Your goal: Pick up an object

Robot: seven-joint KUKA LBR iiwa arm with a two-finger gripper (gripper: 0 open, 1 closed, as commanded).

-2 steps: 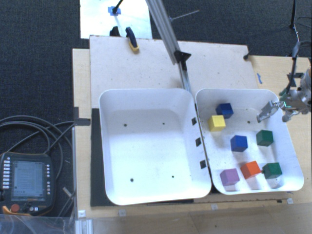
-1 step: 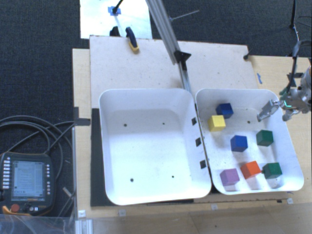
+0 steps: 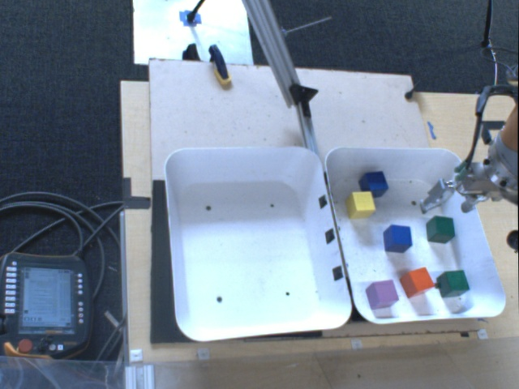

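I see the claw [image 3: 445,194] at the right side of the scene, hanging over the far right part of the right bin [image 3: 478,241]. Its metal fingers point left toward the bin's middle. I cannot tell whether they are spread or pressed together, and I see nothing between them.

Right bin contents, seven cubes, all lying on the bin floor:
- dark blue cube [image 3: 374,183], far side, left of the claw
- yellow cube [image 3: 361,204], just near of the dark blue one, almost touching it
- second blue cube [image 3: 397,238], mid-bin
- green cube [image 3: 440,229], right of that blue cube, just near of the claw tips
- purple cube [image 3: 382,293], near edge
- orange cube [image 3: 418,282], just right of the purple one
- second green cube [image 3: 452,283], just right of the orange one

The left bin [image 3: 182,217] stands beside the right bin, their rims touching. Both rest on the surface [image 3: 357,104]. A teach pendant [image 3: 45,302] with its cables lies on the floor at near left.
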